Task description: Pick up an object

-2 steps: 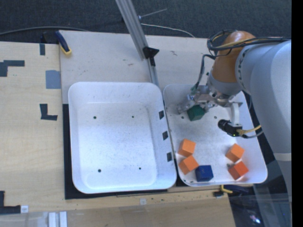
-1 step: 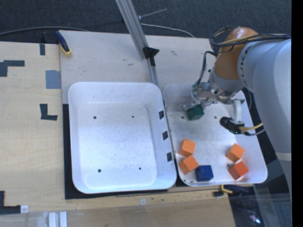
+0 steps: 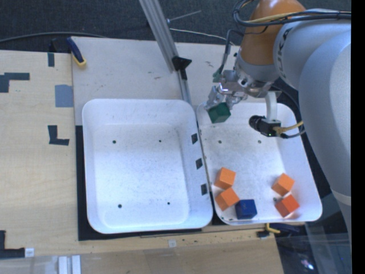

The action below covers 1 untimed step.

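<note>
A large grey robot arm with an orange band (image 3: 274, 16) reaches in from the right. Below it, two shallow white plastic bins sit side by side on a pale wooden bench (image 3: 34, 153): the left bin (image 3: 91, 170) and the right bin (image 3: 305, 170). The two-finger gripper (image 3: 223, 103) grasps a small green cube (image 3: 219, 113), raised above the right bin's far left corner, so the pick looks essentially done. Four small orange cubes (image 3: 226, 177) and one blue cube (image 3: 246, 209) lie near that bin's front edge. Dark carpet lies beyond the bench.

Alu pole (image 3: 161, 36) slants over bench, blue/yellow clamp (image 3: 76, 51) top-left, dark tape bits (image 3: 56, 135) at left.
</note>
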Available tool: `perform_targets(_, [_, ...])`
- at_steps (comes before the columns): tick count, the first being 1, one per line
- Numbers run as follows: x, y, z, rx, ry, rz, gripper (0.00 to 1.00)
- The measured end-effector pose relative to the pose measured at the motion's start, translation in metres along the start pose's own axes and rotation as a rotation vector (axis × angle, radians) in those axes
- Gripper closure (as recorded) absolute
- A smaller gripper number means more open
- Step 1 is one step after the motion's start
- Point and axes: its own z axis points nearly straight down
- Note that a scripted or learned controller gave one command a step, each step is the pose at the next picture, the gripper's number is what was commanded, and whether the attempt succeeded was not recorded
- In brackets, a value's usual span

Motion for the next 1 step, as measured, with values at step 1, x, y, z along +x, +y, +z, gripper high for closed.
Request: perform_targets(1, [0.0643,-0.0187,0.0061,0.011,0.0,0.001,1.0])
